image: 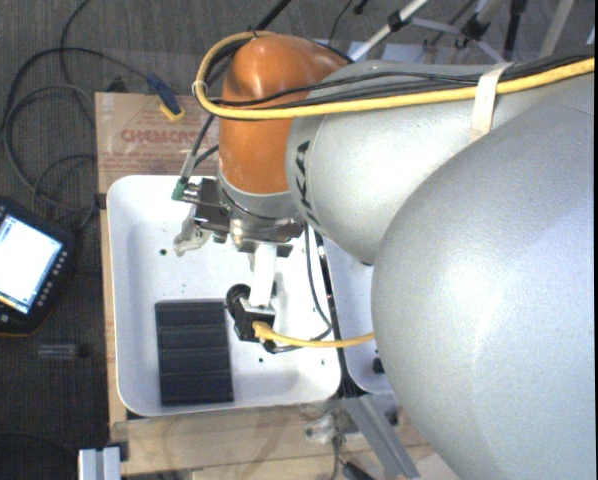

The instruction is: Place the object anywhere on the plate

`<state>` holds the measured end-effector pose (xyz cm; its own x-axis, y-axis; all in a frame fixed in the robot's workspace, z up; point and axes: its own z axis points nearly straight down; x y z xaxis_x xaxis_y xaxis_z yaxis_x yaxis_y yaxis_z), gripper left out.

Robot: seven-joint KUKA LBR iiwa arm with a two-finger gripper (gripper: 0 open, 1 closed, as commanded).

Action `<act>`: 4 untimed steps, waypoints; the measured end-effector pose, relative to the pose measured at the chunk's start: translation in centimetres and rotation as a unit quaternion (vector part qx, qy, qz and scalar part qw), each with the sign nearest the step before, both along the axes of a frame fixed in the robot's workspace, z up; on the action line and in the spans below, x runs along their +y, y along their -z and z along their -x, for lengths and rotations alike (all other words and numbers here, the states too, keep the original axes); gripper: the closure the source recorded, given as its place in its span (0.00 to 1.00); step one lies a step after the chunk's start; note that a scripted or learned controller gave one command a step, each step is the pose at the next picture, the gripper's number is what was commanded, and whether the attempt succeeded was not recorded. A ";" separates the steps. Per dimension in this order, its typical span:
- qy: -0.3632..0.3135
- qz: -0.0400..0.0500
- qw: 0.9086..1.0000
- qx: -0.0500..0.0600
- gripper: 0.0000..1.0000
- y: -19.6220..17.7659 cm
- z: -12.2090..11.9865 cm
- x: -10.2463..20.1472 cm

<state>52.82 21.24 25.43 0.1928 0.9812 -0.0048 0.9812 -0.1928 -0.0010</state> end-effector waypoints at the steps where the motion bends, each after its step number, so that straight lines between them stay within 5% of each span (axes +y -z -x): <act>1: -0.277 -0.002 0.961 0.002 0.00 5.0 2.6 1.5; 2: -0.277 -0.003 0.961 0.003 1.00 4.2 2.6 1.6; 3: -0.391 -0.002 0.920 0.001 1.00 1.6 4.5 1.0; 4: -0.446 -0.002 0.895 -0.003 1.00 15.1 4.3 1.3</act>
